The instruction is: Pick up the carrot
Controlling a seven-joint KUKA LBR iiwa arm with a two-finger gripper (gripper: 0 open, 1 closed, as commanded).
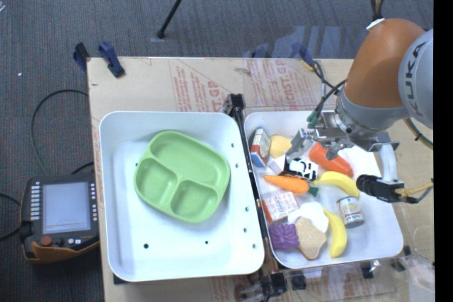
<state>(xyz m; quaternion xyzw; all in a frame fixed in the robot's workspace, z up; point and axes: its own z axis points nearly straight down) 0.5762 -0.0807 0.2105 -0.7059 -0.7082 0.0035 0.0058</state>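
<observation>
Gripper (pixel 308 145) is hanging low over the right bin (pixel 391 226), its metal parts crowding the rear of the pile; whether it is spread or pressed together I cannot tell. Nothing is showing as pinched in it. The carrot (pixel 287 183) is lying on its side just below and left of the gripper, tip pointing left, on top of the clutter. A black-and-white block (pixel 302 167) is sitting just above it. A second orange piece (pixel 330 158) is lying to the right of that block. A banana (pixel 337 182) is touching the carrot's thick end; a small can (pixel 350 211) is standing near. The left bin (pixel 117 237) is holding a green divided plate (pixel 182 175).
</observation>
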